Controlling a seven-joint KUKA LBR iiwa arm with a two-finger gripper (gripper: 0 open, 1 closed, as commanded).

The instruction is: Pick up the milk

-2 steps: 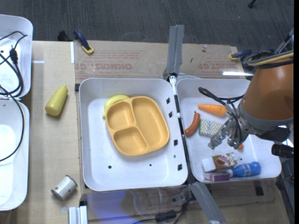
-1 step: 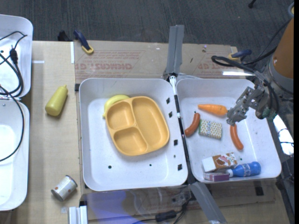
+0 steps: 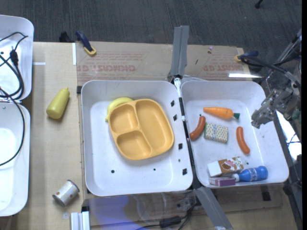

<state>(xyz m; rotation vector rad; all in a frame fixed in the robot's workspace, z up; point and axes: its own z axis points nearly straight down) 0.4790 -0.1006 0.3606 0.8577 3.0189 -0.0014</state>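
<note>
The milk (image 3: pixel 225 166) is a small white carton with red-brown print, lying on its side near the front of the right bin (image 3: pixel 268 150). A blue bottle (image 3: pixel 252 174) and a flat purple box (image 3: pixel 221 181) lie against it at the front wall. My gripper (image 3: pixel 260 117) hangs over the right bin's right side, well behind and to the right of the milk and apart from it. Nothing shows in its grasp.
An orange carrot (image 3: pixel 219 112), two sausages (image 3: pixel 197 127) (image 3: pixel 242 140) and a patterned box (image 3: pixel 216 132) lie in the right bin. The left bin (image 3: pixel 96 166) holds a yellow divided plate (image 3: pixel 140 128). A mustard bottle (image 3: pixel 58 103) and a can (image 3: pixel 65 192) lie on the bench.
</note>
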